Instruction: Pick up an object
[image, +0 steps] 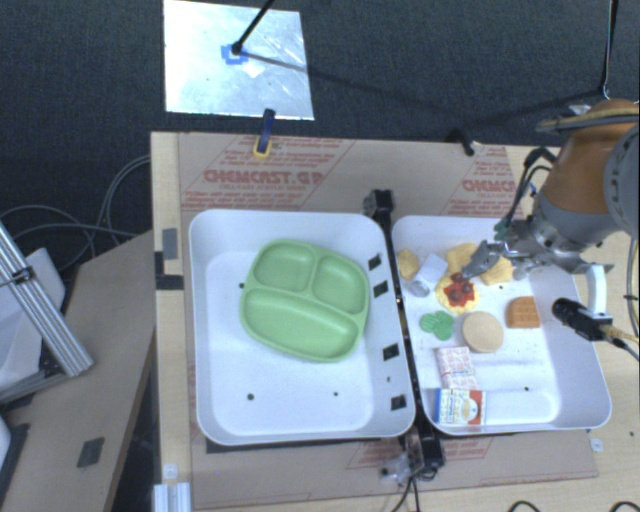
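While the end effector (487, 258) hangs low over the right bin (590, 400) near the yellow toy (463, 257), we cannot tell its state; nothing looks lifted.

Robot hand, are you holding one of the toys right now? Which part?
It cannot be told. The gripper sits low over the yellow toy and the red toy in the right bin, but no toy shows between its tips.

A green divided plate (304, 300) lies in the left bin (215, 330).
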